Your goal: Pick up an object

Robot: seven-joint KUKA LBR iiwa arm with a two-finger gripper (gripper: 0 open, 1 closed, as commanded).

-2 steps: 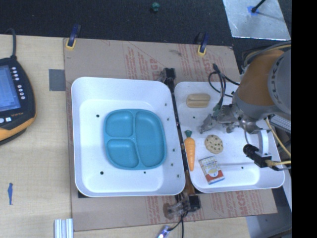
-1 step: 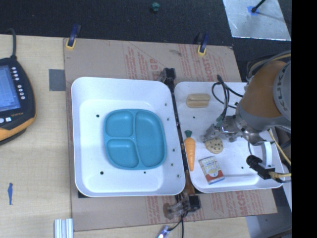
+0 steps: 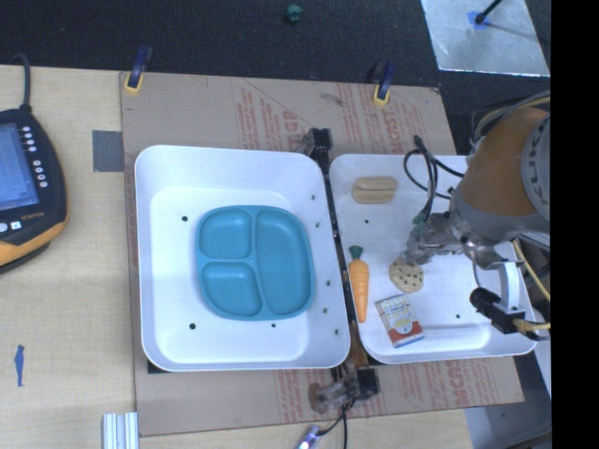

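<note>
White plastic bins sit side by side on the counter (image 3: 75, 344); my claw (image 3: 413, 258) hangs low in the right bin (image 3: 449, 340), its tip just above a round speckled cookie (image 3: 405, 274) (touching or not, I cannot tell). From the cookie, a carrot (image 3: 357, 286) lies at nine o'clock, a small carton (image 3: 399, 321) at six, a tan bun (image 3: 374, 190) at eleven. A blue divided plate (image 3: 255, 261) rests in the left bin (image 3: 159, 344).
</note>
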